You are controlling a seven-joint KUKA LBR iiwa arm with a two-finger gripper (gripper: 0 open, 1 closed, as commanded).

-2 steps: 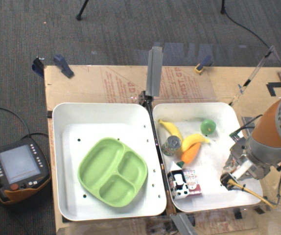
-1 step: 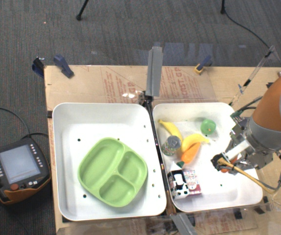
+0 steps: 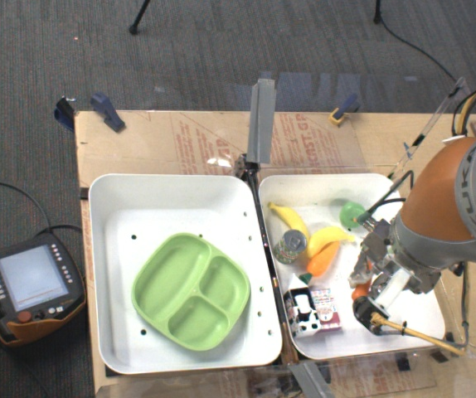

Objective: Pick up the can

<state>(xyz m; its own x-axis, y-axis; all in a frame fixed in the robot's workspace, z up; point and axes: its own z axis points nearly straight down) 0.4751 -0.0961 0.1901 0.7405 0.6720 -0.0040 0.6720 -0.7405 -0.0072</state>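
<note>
- While the arm (image 3: 441, 210) is reaching in from the right, you are seeing its gripper (image 3: 376, 293) hanging low over the right bin (image 3: 362, 351), near that bin's right half.
- You are not getting a clear look at the gripper's tip, so whether it is released or clenched cannot be told from here; nothing is showing as held.
- The can (image 3: 292, 245) is standing well to the left of the gripper and a little farther up the picture, close to the right bin's left wall, with its silvery top facing up.
- Between the can and the gripper, an orange carrot-like piece (image 3: 323, 260) is lying just beside the can, and a banana (image 3: 331, 237) is lying just above that piece.
- A second banana (image 3: 289, 217) is lying slantwise above the can, almost touching it.
- A green round thing (image 3: 352, 214) is sitting up and slightly left of the gripper, near the bin's far side.
- Left of the gripper and below the can, a small printed carton (image 3: 314, 310) is lying near the bin's front left corner.
- Far to the gripper's left, the left bin (image 3: 109, 214) is holding a green divided plate (image 3: 191, 291).
- Farther left still, off the bench, a handheld control pad (image 3: 29, 293) is resting on the floor.
</note>
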